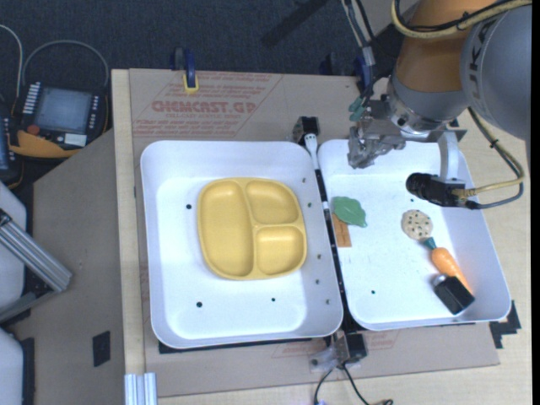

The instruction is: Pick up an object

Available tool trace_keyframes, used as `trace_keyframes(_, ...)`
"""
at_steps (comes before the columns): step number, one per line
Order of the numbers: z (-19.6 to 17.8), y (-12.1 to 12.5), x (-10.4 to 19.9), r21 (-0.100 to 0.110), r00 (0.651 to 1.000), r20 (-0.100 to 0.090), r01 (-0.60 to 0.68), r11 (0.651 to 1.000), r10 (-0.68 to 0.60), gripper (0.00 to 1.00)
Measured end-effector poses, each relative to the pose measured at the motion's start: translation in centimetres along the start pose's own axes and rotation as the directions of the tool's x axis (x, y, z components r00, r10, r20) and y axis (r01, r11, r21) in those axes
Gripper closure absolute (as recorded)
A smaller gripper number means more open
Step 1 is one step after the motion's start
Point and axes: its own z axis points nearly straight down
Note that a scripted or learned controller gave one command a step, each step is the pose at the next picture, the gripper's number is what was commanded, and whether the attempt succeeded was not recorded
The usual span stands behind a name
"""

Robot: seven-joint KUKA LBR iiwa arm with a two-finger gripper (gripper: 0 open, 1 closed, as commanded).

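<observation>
black block (453, 294) front right | hand (365, 154) above right bin (380, 298)

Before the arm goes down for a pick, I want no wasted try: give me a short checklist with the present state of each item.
1. Objects in the right bin to pick: ok; green leaf, cookie, carrot and black block lie there.
2. Gripper carries nothing: cannot tell.
3. Gripper over a target: not ok; it hangs at the bin's far left corner, with the leaf the nearest object.
4. Leaf free of neighbours: ok; it lies apart from the cookie.
5. Carrot free: not ok; its tip meets the black block.
6. Yellow tray out of the way: ok; it sits in the left bin.
</observation>
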Motion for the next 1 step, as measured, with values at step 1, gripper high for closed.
trace_keyframes(1, 0.04, 1.07, 4.36, -0.004, 1.0, 0.001, 0.0, 1.0, 0.0, 1.0)
